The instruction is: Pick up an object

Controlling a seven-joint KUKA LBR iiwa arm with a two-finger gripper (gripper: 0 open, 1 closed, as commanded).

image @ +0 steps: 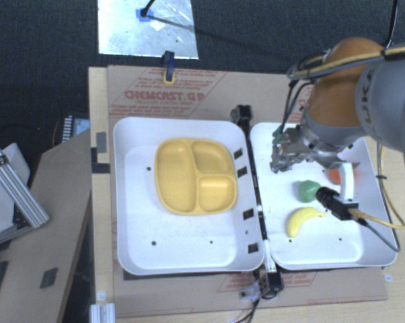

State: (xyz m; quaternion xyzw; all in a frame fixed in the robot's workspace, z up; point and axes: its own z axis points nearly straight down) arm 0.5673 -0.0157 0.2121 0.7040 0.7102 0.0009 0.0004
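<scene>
Grey arm cut off at right edge. Small orange-red object partly hidden behind white piece; type indeterminate. Gripper fingertips too blurred to judge.

Gripper low over right bin, near its left wall. Green object and yellow banana lie below it, apart. Yellow divided plate in left bin.

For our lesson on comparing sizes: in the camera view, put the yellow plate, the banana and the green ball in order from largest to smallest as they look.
1. The yellow plate, by far the largest, in the left bin.
2. The banana, in the right bin.
3. The green ball, just above the banana, a little smaller, though the margin is slim.
</scene>
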